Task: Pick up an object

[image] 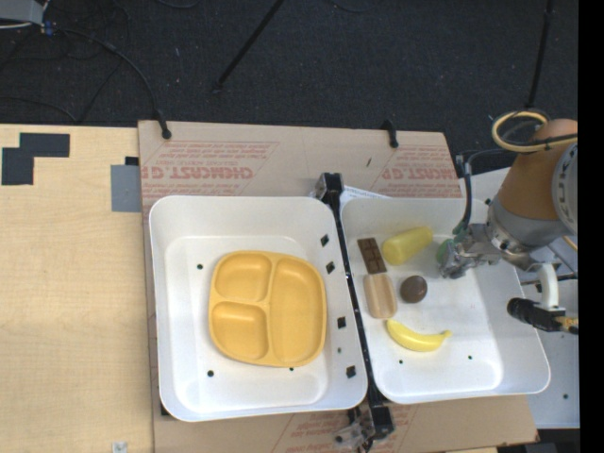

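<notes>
Over the right bin [514,371], just right of the yellow cylinder [407,244], hangs the claw [453,258]; cannot tell how it is set.

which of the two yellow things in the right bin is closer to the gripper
The yellow cylinder, upper in the bin, just left of the gripper; the banana lies lower.

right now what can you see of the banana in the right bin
The banana is small, bright yellow and smooth, plastic-looking like a toy. It lies flat on the floor of the right bin, curved with both tips pointing up the view. It lies just below the wooden block, very close to it. The gripper is well away from it.
</notes>
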